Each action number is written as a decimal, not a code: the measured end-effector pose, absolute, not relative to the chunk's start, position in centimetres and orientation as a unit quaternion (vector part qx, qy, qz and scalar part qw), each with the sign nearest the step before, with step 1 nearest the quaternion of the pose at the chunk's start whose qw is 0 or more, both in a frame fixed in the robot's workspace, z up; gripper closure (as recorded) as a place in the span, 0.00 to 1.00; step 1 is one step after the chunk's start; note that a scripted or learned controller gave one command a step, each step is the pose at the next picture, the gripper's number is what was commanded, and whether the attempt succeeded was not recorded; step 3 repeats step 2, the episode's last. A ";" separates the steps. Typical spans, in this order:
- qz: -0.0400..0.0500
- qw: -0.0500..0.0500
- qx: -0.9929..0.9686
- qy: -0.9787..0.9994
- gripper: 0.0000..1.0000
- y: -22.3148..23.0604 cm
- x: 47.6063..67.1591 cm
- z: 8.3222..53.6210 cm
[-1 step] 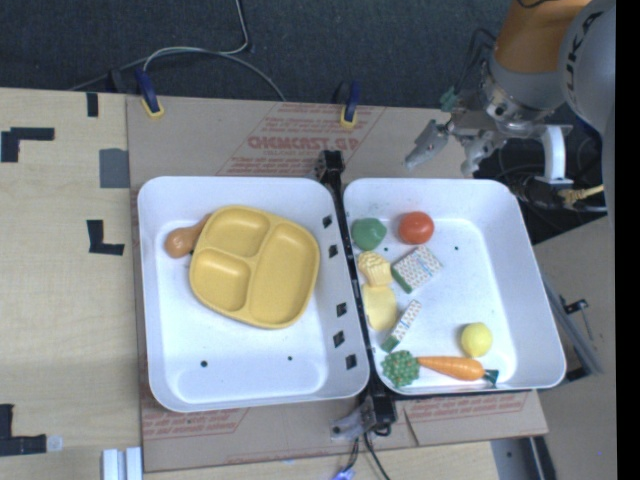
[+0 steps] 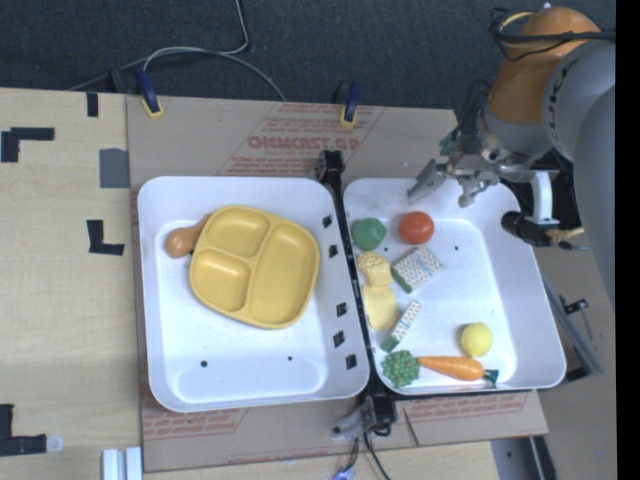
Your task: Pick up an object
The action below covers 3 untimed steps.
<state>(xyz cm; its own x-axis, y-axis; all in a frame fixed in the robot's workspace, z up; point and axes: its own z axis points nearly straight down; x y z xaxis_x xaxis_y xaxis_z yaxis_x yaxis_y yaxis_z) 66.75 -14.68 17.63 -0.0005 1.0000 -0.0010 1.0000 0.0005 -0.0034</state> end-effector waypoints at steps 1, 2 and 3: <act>0.000 -0.001 -0.706 -0.708 0.00 -12.8 66.9 8.6; 0.000 -0.002 -0.706 -0.708 1.00 -12.8 67.0 9.6; 0.000 -0.002 -0.706 -0.708 1.00 -12.8 67.0 9.6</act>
